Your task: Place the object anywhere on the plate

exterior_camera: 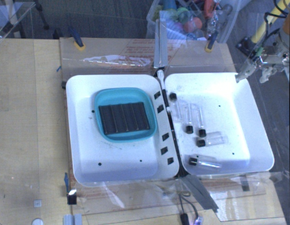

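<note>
A teal plate [102, 100] lies in the left white bin [84, 163]. A black ribbed rectangular block [123, 117] rests flat on the plate and covers most of its middle. My gripper [251, 76] hangs over the far right corner of the right bin [257, 139], well away from the plate. Its two fingers stand apart with nothing between them.
Several clear vials with black caps [208, 138] lie scattered in the right bin, one [204, 161] near its front wall. A row of black clips [164, 136] runs along the divide between the bins. A clear box of colourful toys [196, 6] stands behind the bench.
</note>
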